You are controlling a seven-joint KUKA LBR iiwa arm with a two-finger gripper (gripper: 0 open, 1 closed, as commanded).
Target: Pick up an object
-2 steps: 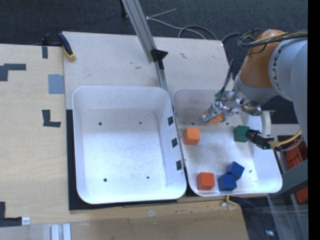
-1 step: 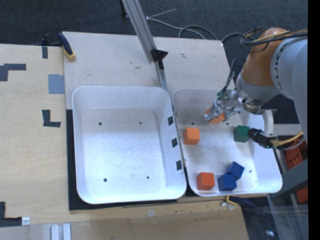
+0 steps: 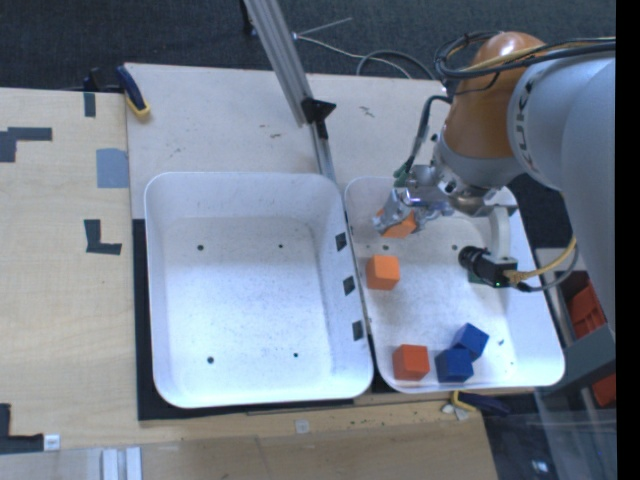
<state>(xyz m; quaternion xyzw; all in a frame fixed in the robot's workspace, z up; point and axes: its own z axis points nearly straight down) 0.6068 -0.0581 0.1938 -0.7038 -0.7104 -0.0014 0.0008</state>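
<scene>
Object in grasp: small orange block (image 3: 401, 228), pinched between the fingers of the two-finger gripper (image 3: 402, 220), above the upper left part of the right white bin (image 3: 540, 363).
Gripper: closed narrow on that block, apparently clear of the floor, which suits a pick.
Loose pieces: orange cube (image 3: 382, 272) just below; orange-red cube (image 3: 410, 362) and two touching blue cubes (image 3: 462, 352) near the front.
Left white bin (image 3: 160, 298): beside it, sharing the divide.
</scene>
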